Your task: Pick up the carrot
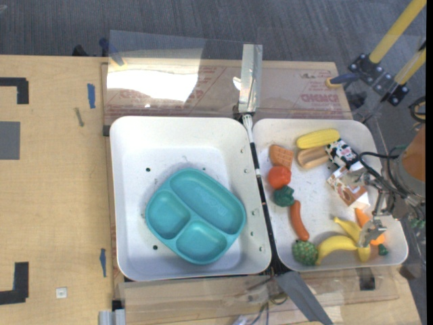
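1. The carrot (371,226) lies in the right bin (318,188), at its near right corner, just right of the banana (342,239), which serves as landmark.
2. The gripper (374,230) hangs over the carrot; whether it is wide, narrow or holding anything cannot be told.
3. Risk, as a judgement: the banana lies so close that it may be nudged or pinched instead; the bin wall just right of it may block the approach.
4. Red print on the cardboard (298,90) behind the bins is too blurred to read.
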Tool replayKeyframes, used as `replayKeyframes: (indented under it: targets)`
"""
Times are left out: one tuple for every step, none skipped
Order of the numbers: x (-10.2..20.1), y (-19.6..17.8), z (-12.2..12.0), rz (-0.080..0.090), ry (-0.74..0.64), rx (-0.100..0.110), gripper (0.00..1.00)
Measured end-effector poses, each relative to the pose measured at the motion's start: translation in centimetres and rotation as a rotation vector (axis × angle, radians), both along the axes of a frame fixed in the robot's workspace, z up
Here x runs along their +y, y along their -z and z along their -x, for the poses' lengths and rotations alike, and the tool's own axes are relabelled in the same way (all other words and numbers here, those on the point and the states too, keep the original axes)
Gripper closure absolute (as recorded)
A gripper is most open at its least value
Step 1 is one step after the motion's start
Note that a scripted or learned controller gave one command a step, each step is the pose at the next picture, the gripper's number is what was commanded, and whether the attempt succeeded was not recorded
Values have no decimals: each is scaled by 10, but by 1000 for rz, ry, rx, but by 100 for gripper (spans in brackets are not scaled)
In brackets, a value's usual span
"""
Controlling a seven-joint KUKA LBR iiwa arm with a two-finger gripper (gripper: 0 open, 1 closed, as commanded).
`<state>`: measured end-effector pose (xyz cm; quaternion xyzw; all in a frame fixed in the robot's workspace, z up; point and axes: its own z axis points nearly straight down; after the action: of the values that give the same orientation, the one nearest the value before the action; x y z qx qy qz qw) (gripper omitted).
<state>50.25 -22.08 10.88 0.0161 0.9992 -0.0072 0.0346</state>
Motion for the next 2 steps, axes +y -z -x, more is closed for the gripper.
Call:
replayKeyframes:
  targets:
    - [1, 0, 0, -3, 34, 1, 0]
    - [6, 1, 1, -6, 89, 0, 0]
